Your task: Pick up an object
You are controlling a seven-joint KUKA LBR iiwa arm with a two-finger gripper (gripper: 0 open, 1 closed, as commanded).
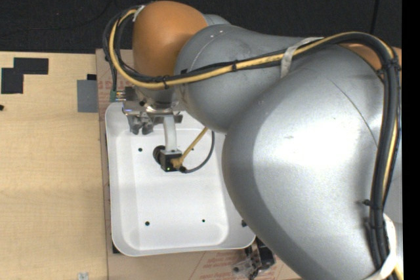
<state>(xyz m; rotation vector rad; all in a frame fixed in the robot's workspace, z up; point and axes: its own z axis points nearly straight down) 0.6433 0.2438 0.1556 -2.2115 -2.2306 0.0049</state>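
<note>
- Gripper (143, 128): grey metal, under the orange wrist, pointing down into the white bin (164, 206).
- Position: at the bin's 11 o'clock corner, close to the far wall and just inside the left wall.
- Bin: shallow, rounded corners, glossy floor in plain white where it shows, from 6 to 10 o'clock.
- 3 small dark dots (147, 223) on that floor, at 10, 7 and 5 o'clock of the bin's middle, well apart; too small to identify.
- Arm (295, 141) covers the bin from 1 to 4 o'clock; whatever lies under it is hidden.
</note>
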